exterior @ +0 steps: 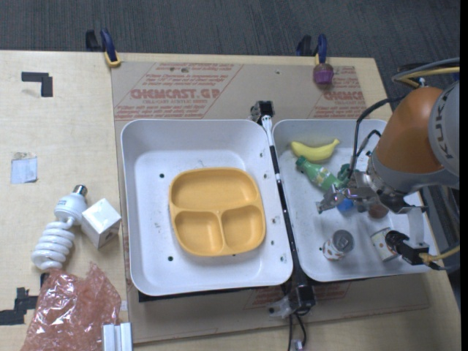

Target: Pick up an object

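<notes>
Pincer [344, 198] low in right bin [311, 258], beside green bottle [316, 172] and a small blue object [345, 205]; can't tell its state. Banana [314, 149] just behind. Yellow tray [217, 210] sits in left bin [146, 196].

Glossy white plastic bins [146, 262] sit on matt brown cardboard [183, 86] (printed red), over pale wood bench [51, 145].

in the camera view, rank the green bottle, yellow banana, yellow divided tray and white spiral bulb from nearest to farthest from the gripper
From the gripper:
1. Green plastic bottle, right bin, just up-left of it.
2. Yellow banana, right bin's far end.
3. Yellow divided tray, left bin.
4. White spiral light bulb, bench, far left.
</notes>
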{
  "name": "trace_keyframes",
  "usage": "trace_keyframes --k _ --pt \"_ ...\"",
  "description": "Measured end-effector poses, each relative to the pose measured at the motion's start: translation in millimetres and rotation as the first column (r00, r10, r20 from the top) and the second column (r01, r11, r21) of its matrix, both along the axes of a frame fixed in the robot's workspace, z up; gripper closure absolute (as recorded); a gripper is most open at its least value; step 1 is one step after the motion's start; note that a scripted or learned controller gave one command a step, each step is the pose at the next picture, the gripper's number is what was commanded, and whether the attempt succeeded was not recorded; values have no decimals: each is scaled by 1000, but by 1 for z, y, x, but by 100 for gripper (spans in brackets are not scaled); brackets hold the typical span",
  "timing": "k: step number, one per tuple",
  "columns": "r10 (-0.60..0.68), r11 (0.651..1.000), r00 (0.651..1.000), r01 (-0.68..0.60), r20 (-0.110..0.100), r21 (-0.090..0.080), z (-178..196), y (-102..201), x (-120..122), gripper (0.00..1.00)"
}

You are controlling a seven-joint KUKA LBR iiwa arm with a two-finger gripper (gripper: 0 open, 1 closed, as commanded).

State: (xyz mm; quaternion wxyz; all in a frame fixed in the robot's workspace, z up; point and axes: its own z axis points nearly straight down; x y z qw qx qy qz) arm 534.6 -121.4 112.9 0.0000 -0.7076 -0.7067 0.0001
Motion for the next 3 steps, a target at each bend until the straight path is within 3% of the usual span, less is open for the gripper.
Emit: trace_keyframes --k 1,2,3 --pt "1 1000 1000 -1 -1 0 -20 28 5 0" --pt "0 1000 1000 0 0 1 -21 25 -37 0" --pt "-1 1000 1000 1 2 0 -11 25 -36 100"
